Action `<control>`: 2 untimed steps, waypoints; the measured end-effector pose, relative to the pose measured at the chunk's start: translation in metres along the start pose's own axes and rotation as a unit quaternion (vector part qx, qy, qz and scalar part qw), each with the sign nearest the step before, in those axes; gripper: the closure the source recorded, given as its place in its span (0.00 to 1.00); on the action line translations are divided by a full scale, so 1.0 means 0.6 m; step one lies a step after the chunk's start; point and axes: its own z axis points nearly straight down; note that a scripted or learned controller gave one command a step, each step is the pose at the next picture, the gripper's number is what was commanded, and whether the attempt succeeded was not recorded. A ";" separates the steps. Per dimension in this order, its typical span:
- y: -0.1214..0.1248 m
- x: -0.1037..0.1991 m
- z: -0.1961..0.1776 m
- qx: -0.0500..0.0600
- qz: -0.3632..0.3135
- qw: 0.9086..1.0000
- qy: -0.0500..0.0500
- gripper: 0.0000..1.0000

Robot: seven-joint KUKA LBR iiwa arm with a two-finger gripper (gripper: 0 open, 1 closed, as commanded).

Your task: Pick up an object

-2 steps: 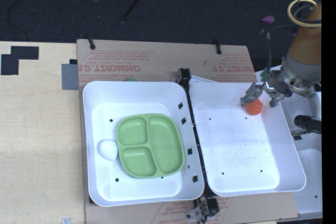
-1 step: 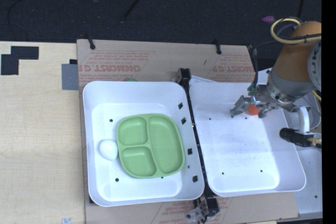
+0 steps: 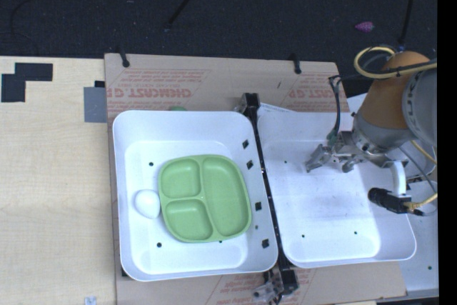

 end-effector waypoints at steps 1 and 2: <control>0.002 -0.002 -0.024 -0.002 0.001 1.000 0.000 1.00; 0.006 -0.002 -0.130 -0.006 -0.001 1.000 -0.002 1.00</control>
